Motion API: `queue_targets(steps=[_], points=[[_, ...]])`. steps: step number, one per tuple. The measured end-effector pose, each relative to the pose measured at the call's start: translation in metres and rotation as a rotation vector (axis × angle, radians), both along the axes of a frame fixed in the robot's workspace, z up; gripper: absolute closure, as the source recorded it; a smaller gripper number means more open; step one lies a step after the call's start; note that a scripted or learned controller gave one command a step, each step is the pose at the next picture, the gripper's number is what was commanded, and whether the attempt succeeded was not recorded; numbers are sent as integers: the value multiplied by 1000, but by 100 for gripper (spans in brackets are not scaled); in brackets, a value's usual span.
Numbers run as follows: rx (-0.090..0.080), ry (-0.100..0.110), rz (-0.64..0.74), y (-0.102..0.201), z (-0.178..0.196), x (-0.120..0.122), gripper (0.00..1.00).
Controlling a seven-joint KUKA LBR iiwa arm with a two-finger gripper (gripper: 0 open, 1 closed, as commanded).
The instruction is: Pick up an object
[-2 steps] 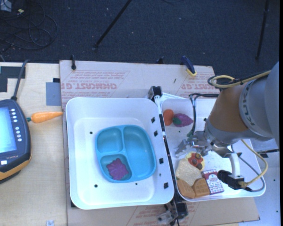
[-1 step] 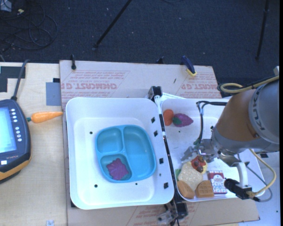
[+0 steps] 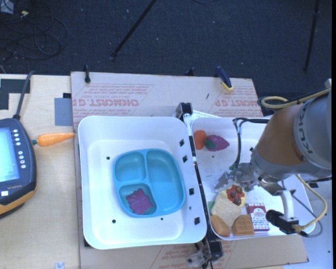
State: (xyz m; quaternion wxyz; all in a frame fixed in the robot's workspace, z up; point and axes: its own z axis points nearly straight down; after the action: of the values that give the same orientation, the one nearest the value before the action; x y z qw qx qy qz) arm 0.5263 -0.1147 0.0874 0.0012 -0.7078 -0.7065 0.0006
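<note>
Camera view, looking down: gripper (image 3: 235, 181) hanging low to the right of the blue plate (image 3: 148, 181), across the wall into the right bin (image 3: 242, 129), just above a small red-and-dark toy (image 3: 234, 194). Cannot tell whether spread or closed, with the wrist in the way and the metal tips a blur; nothing seen clamped. Likeliest target, judged from that position: the red-and-dark toy, right of the blue plate's lower edge, touching or overlapping a pale flat slice (image 3: 226, 208). Farther from the plate on that side, a red-and-white box (image 3: 259, 217); below the slice, two brown bread-like pieces (image 3: 220, 225). Right of the plate's upper edge, an orange ball (image 3: 199, 140) and a purple-and-green piece (image 3: 216, 143), well apart from the gripper. On the plate itself, a purple lump (image 3: 138, 200) in the lower-left compartment. Probably light hollow plastic, stiff, smooth and rounded, so prone to squirting out sideways. Best taken across the narrowest middle, straight down, clear of the slice to avoid dragging it along.
</note>
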Motion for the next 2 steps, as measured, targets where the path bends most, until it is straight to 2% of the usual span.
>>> queue_targets(steps=[1,2], points=[[0,0,-2,8,0,-6,0],[1,1,-5,7,10,-6,100]])
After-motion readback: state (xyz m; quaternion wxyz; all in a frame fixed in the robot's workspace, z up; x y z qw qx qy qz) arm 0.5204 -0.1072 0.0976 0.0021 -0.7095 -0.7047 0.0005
